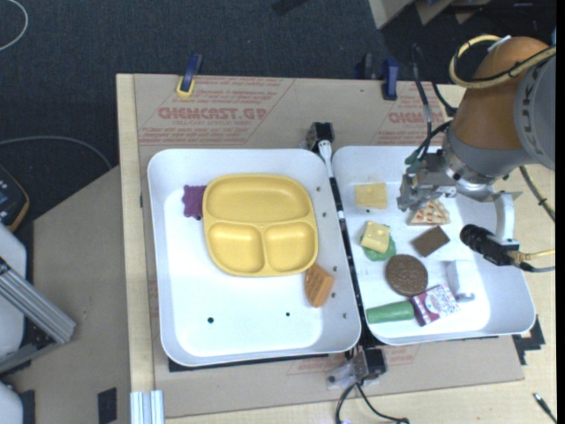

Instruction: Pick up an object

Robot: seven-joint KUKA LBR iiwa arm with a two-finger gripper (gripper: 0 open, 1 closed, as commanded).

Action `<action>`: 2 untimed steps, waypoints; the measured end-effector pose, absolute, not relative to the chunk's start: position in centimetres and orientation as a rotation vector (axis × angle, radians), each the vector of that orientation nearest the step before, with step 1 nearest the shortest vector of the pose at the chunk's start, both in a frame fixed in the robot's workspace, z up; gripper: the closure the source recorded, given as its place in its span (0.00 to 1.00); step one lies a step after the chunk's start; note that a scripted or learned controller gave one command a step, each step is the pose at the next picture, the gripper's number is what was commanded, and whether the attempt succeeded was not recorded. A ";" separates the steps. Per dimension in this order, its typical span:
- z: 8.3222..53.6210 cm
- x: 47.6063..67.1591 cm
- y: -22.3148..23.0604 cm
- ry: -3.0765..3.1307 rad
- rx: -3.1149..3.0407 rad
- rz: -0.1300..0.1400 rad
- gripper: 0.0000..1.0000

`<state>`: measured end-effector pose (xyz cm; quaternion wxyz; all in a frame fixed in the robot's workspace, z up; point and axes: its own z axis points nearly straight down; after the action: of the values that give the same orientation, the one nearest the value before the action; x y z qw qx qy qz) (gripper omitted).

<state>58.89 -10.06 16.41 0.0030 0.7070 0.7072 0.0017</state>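
Hovering over the pizza slice [430,211], the claw [418,188] must go lower; I cannot tell its grip.

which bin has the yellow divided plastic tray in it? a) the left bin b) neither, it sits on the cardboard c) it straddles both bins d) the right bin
a: the yellow divided plastic tray lies inside the left white bin, beside a purple piece and an orange-brown piece, while the right white bin holds small food-shaped items.
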 end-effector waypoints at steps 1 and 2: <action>21.4 59.4 -11.0 2.217 2.217 0.005 1.00; 22.6 59.5 -11.0 2.219 2.218 0.003 1.00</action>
<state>59.51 -10.98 22.56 0.0019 0.7069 0.7073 0.0011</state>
